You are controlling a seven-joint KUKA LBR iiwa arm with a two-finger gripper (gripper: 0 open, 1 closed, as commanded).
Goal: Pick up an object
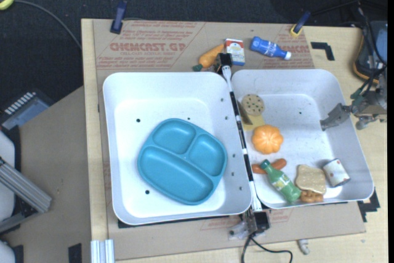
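- A blue divided tray (181, 160) lies alone in the left bin (123, 95).
- The right bin (308, 80) holds a cookie (252, 104), a small pumpkin (267, 139), a green bottle (281, 180), a slice of bread (310, 179) and a can (335, 172).
- The gripper (335, 115) sits at the right bin's right wall; whether it is parted or grips anything cannot be told.
- All the objects lie left of and below the gripper, with bare floor between; the bottle runs diagonally.

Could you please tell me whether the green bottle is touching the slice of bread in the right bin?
Touching. In the camera view, the green bottle lies at a slant with its lower end against the left edge of the slice of bread; no white bin floor shows between them there.
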